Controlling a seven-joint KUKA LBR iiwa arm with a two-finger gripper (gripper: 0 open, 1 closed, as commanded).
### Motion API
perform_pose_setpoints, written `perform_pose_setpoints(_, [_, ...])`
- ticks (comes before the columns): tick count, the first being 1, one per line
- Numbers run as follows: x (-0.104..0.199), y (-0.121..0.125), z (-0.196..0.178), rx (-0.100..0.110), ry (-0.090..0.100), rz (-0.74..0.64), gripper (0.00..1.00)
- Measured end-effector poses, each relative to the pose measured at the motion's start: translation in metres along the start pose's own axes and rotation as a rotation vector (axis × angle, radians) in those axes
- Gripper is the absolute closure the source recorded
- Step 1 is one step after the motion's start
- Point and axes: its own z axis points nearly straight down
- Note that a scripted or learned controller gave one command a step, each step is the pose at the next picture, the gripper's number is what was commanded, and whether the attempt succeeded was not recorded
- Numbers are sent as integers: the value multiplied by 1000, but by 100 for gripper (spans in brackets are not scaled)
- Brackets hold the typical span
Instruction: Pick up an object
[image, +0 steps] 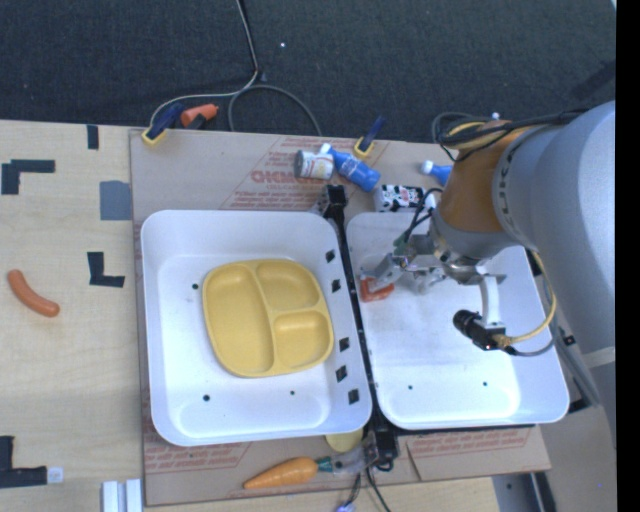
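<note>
A small orange-red object (377, 291) lies in the right bin (470, 400), close against that bin's left wall. My gripper (384, 272) hangs low over the bin's left part, directly above and touching or nearly touching that object. The grey arm with its orange band (480, 190) comes in from the upper right and hides the bin's far right corner. I cannot make out whether the object sits in the gripper or only beneath it.
A yellow divided plate (268, 315) lies in the left bin (170, 400). A carrot (283, 472) rests on the bench in front of the bins, and a sausage (33, 293) far left. Small bottles (335, 165) and clamps (180, 117) sit behind the bins.
</note>
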Motion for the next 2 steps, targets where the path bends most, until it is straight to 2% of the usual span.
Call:
perform_pose_setpoints(1, [3,44,11,3,1,-1,0])
perform_pose_setpoints(2, [-6,61,12,4,1,-2,0])
